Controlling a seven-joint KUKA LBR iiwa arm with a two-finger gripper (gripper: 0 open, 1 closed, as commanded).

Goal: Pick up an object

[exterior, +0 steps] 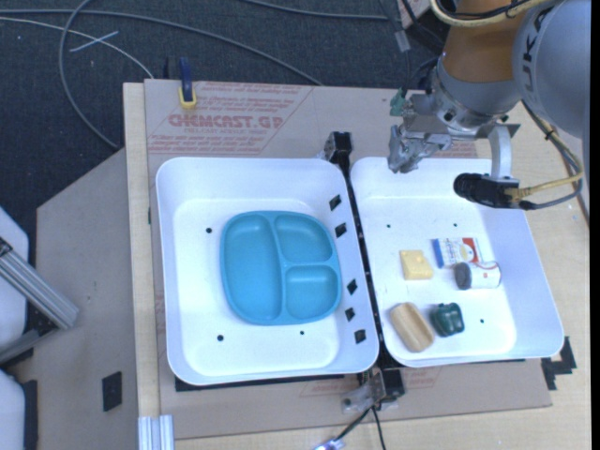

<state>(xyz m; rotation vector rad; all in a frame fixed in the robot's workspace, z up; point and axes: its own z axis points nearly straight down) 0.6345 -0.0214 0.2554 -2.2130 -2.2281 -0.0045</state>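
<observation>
Gripper [410, 155] hovers over right bin's [530, 331] far left corner; finger state unclear. Yellow block [416, 264], carton [464, 252], bread roll [411, 326], green toy [447, 319] near front. Blue tray [280, 266] in left bin [187, 326].

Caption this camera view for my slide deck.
Grey arm's tool hovering over right white bin of small objects; blue divided plastic tray in left bin.

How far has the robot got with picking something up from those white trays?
Nothing looks picked up yet. The gripper hangs above the far edge of the right bin, with nothing seen between its fingers. The yellow block, tan piece, green object, grey piece and small white packet all lie on the bin floor. Left: descend, grasp one, lift.
</observation>
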